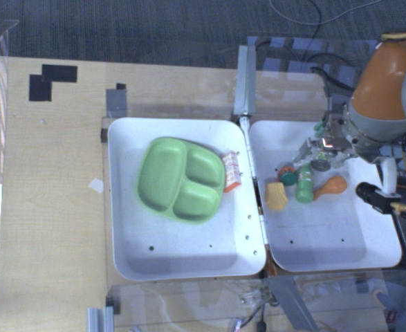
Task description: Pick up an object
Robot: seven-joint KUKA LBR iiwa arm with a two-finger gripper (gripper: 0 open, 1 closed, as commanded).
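Jaws (318, 159) hovering low over the back part of the right-hand bin (341, 251), just above a small cluster of objects; how far apart they stand cannot be told, and nothing visibly caught between them. Grey arm (389, 81) with its orange band reaching in from the right, bulky and close to the lens, with dark cables trailing behind it. Directly under and just in front of the jaws: a green bottle-shaped object (304, 187), upright or nearly so, with a teal cap-like piece (288, 178) touching its left side. Just left of that, a pale yellow block (277, 196) lying near the bin's left wall. To the right of the green bottle, an orange object (330, 186) with a rounded end, lying on its side and touching or almost touching the bottle. Small red and dark scraps near the teal piece, too small to identify. Left-hand bin (182, 261) carrying a light green divided tray (180, 178) with three compartments, tilted a little, sitting toward the back and centre. Beside the tray's right edge, a small red-and-white wrapper (232, 170), resting close to the wall shared with the right-hand bin. Both bins white and shallow, set side by side on a pale wooden counter (50, 199), with black tape marks (50, 81) at the counter's far left corner and dark carpet beyond.
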